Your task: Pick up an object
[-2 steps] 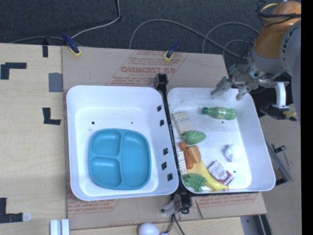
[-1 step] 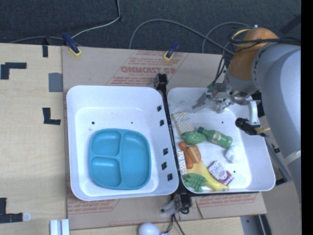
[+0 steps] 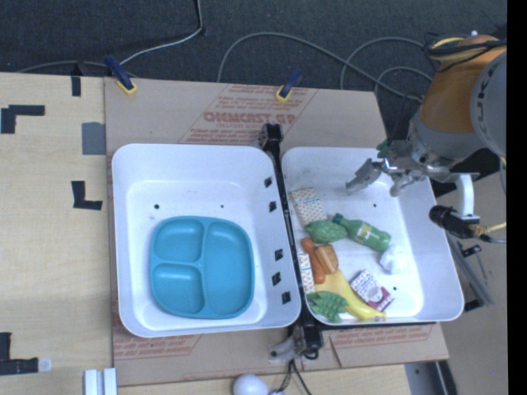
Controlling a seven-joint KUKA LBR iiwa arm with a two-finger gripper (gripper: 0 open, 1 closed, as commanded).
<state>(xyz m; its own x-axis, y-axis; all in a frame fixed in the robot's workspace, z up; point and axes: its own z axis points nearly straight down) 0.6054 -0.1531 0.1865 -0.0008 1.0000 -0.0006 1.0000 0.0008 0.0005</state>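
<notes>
Right, grey metal two-finger gripper (image 3: pixel 380 179) w/ fingers spread apart, pinching nothing, over upper part of right shallow white plastic bin (image 3: pixel 432 290). Below it, slightly left: green plastic bottle (image 3: pixel 363 232); further down, yellow toy banana (image 3: pixel 356 300). Far left: blue moulded 3-section plate (image 3: pixel 202 267). Brown cardboard (image 3: pixel 239 118) above-left reads "CHEMCAST".

Toy foods (image 3: pixel 342 266) heaped in right bin's (image 3: pixel 428 245) near-left
</notes>
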